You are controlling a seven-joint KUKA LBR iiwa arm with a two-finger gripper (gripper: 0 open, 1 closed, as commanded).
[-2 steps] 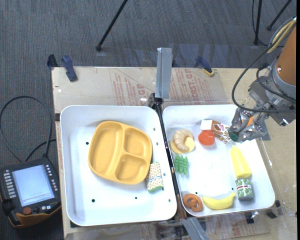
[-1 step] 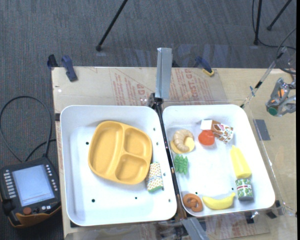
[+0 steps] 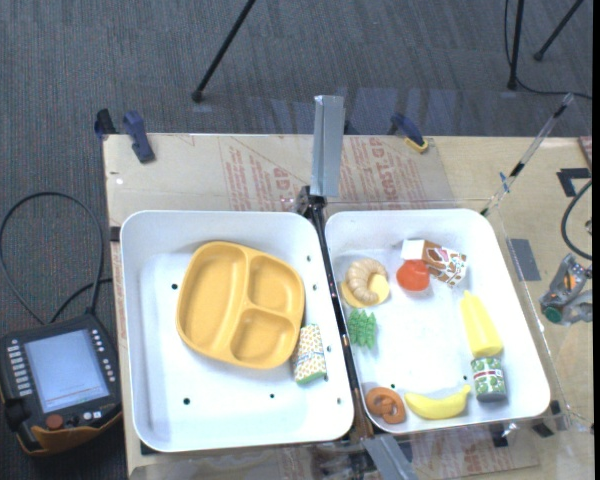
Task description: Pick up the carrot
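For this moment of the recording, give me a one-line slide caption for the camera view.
Yellow divided plate in the left bin; toy foods, including a banana, scattered in the right bin.

L bin: divided tray placed centrally, carton just beside its lower-R corner. R bin: banana located at front edge, can adjacent.

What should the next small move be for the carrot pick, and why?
Probably carry the gripper over the right bin, above the orange-red piece. It is the most carrot-coloured item, though its shape is too unclear to confirm, and it lies close between the croissant and a small printed carton, so centring matters.
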